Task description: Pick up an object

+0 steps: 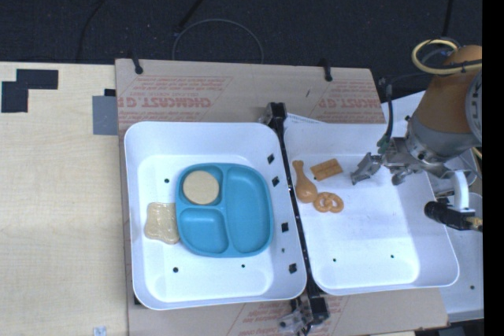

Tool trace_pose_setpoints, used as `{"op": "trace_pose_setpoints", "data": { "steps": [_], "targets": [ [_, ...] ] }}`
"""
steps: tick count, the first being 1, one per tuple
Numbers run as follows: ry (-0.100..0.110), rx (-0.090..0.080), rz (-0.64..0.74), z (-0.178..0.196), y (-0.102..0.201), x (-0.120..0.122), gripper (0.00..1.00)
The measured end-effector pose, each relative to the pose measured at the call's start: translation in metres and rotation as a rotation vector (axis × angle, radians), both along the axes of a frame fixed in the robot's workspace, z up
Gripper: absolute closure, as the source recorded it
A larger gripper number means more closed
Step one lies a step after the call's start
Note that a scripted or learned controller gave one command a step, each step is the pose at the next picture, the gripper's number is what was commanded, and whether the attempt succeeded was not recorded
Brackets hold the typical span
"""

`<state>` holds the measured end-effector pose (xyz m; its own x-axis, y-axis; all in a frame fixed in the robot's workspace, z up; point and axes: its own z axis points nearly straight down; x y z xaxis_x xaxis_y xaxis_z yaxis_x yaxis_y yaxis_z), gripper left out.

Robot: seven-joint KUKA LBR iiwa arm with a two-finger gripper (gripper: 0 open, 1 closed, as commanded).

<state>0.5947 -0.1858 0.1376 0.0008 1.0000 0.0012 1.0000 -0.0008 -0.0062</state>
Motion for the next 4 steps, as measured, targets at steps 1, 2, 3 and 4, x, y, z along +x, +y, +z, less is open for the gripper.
{"op": "trace_pose_setpoints", "data": {
  "steps": [1, 2, 3, 4],
  "targets": [
    [-0.002, 0.000, -0.002, 0.013, -0.001, 0.000, 1.00],
    [-0.009, -0.002, 0.002, 0.076, -0.004, -0.001, 1.00],
    [-0.006, -0.001, 0.001, 0.084, -0.005, -0.001, 1.00],
    [-0.001, 0.001, 0.003, 0.079, 0.036, -0.018, 1.00]
  ]
}}
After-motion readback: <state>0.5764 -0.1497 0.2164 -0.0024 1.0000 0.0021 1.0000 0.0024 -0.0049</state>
